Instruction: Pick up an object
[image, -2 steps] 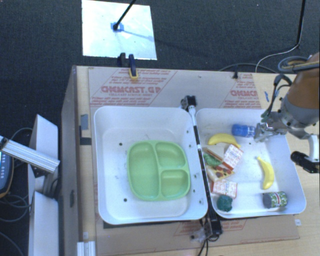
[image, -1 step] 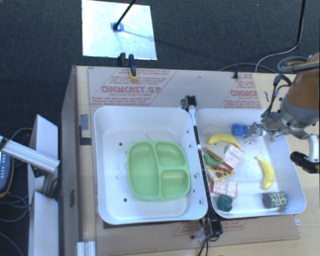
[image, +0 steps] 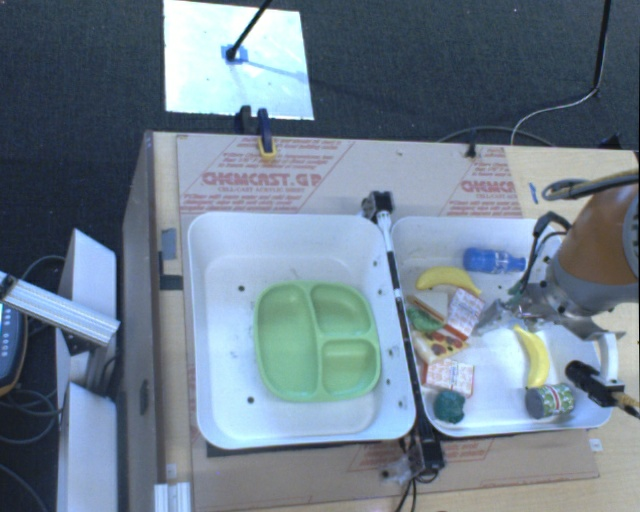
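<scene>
One banana (image: 536, 356) just beside the tool (image: 500, 313), apart.

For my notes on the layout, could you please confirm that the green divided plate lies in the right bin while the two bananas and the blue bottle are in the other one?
Not quite: the camera view shows the green divided plate in the left bin, alone. The two bananas and the blue bottle are indeed in the other one, the right bin.

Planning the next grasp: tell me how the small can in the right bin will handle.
The can lies on its side near the bin's front wall, so it probably rolls if nudged. Its rounded metal body looks rigid, likely slippery for two fingers.
</scene>
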